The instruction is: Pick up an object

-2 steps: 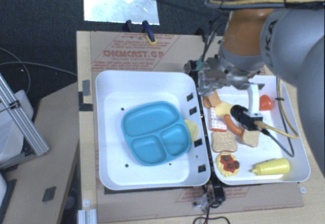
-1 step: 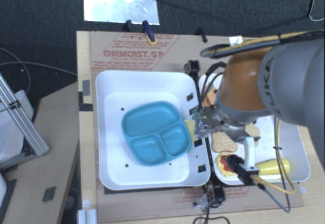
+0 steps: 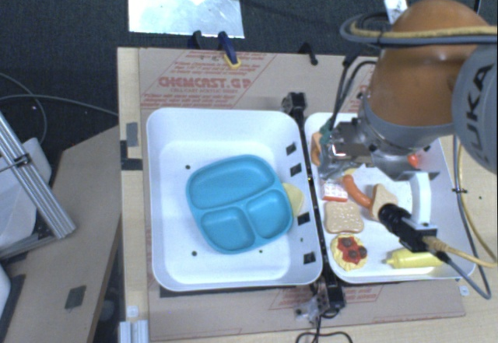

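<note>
My gripper (image 3: 336, 156) hangs low over the far left part of the right bin (image 3: 447, 178), under the bulky grey and orange wrist. Just below it lie an orange sausage (image 3: 357, 190) and a small red and white piece (image 3: 334, 192). A square cracker (image 3: 343, 217), a bread slice (image 3: 384, 197), a small round pizza (image 3: 350, 250) and a yellow mustard bottle (image 3: 411, 259) lie nearer the front. An orange piece (image 3: 315, 149) peeks out at the bin's left wall beside the gripper. I see nothing held.
The left bin (image 3: 175, 139) holds a blue divided plate (image 3: 237, 203) with a pale yellow piece (image 3: 292, 197) at its right edge. A white curved item (image 3: 421, 195) lies in the right bin. The divider between the bins runs just left of the gripper.
</note>
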You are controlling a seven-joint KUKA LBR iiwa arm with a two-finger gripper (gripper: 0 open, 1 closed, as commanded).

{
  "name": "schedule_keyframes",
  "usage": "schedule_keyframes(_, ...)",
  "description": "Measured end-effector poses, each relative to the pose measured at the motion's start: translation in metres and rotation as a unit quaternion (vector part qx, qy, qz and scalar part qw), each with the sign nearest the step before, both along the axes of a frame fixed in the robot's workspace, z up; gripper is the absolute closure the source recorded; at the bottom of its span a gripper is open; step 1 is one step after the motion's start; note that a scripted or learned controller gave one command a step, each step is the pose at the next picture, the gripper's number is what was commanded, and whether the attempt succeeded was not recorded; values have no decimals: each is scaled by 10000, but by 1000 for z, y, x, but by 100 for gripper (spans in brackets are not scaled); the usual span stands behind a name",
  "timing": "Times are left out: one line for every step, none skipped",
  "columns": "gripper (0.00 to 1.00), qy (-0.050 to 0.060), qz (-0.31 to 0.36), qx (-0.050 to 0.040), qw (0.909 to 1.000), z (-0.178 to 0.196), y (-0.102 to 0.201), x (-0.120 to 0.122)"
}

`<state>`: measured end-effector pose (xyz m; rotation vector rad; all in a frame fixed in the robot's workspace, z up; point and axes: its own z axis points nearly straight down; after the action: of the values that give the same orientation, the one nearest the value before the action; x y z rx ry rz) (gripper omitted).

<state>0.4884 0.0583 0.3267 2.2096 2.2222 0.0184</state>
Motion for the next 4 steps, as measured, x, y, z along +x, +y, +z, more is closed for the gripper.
schedule_keyframes(100,2,3,-1,10000,102,5,-1)
schedule_keyframes(100,142,-38,-24,9999,-151,-20,3)
schedule_keyframes(100,76,4,-6,10000,-143,11,-2)
schedule_keyframes(100,34,6,-7,10000,-142,38,70)
